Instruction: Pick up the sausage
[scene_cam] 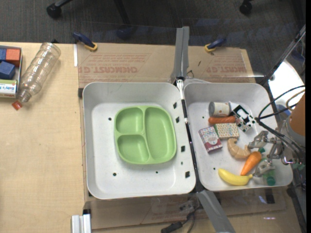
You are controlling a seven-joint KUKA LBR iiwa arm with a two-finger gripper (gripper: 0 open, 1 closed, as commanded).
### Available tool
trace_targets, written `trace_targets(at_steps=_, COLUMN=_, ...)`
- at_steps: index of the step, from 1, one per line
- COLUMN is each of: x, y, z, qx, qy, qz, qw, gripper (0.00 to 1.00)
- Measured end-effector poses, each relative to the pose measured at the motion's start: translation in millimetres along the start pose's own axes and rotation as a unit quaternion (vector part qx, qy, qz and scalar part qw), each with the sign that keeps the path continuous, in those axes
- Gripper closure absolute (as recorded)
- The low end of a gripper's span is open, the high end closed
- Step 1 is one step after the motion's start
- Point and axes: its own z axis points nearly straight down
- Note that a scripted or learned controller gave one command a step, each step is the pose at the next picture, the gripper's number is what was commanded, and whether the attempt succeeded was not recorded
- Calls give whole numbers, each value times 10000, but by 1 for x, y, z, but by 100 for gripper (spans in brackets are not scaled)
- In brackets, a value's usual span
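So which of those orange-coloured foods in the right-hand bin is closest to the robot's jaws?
The carrot, the bright orange tapered piece lying just above the banana, right beside the gripper. The sausage, a darker red-orange rod, lies farther up the bin.

1 fixed camera looks down at a slant from above the bench, taking in both white bins whole, with the arm entering at 3 o'clock.

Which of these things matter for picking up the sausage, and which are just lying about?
For the job: sausage, gripper, right bin.

Lying about: green divided plate, banana, carrot, croissant, small pink carton, plastic bottle.
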Motion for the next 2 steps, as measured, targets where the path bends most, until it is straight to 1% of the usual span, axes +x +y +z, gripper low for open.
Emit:
trace_targets(at_steps=1, x=-2, y=0, z=-10, qx=-5, qy=-34, qz=17, qw=10000, gripper=100)
trace_targets(at_steps=2, x=6, y=69, z=-95, qx=1, qy=2, qz=375, qw=9993, gripper=100)
